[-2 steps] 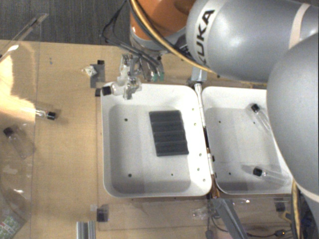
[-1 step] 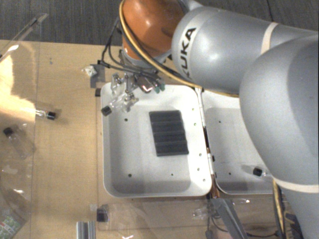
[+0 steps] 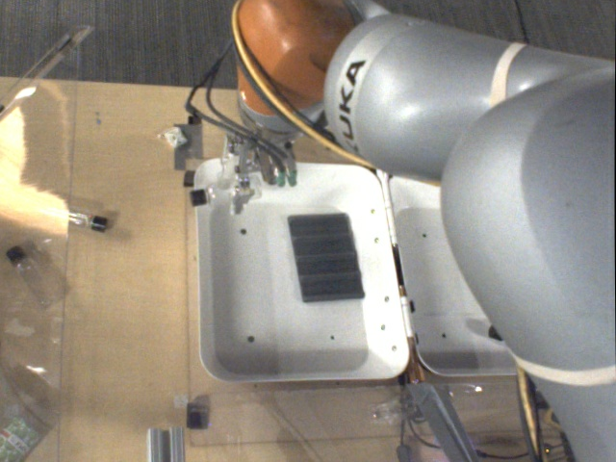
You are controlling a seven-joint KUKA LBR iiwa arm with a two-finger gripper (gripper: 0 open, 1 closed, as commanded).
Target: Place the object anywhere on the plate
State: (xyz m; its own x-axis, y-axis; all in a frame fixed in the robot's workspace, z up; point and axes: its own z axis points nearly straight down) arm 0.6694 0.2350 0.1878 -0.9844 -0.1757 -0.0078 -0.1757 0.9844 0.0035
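Left of the hand, on the bare counter: one small black piece, well apart from it. A black block sits further toward the near edge, outside the bins. Neither touches a bin.

Left bin: the hand hangs over its far left corner, just inside the rim. Hand state: cannot tell whether it is clenched or released, since the tip is a small, cluttered blur under the orange wrist. No object can be made out in it.

Right of the hand and nearer the camera, a dark ribbed slab lies flat on the bin floor, near the middle and apart from every wall. It is the only item in this bin. Judgement: the slab is the task's thing, most likely the plate, though the object to be placed cannot be picked out.

Right bin: the arm covers most of it. The visible strip of white floor holds nothing I can see.

Step in hand (judgement): carry and place.
- Travel right and toward the camera until the hand is centred over the slab, not over its edge.
- Descend straight and let go low, as the ribs may roll a dropped item.
- Keep clear of the wall between the bins on the slab's right.
- Confirm a grasp before moving, because none is visible.
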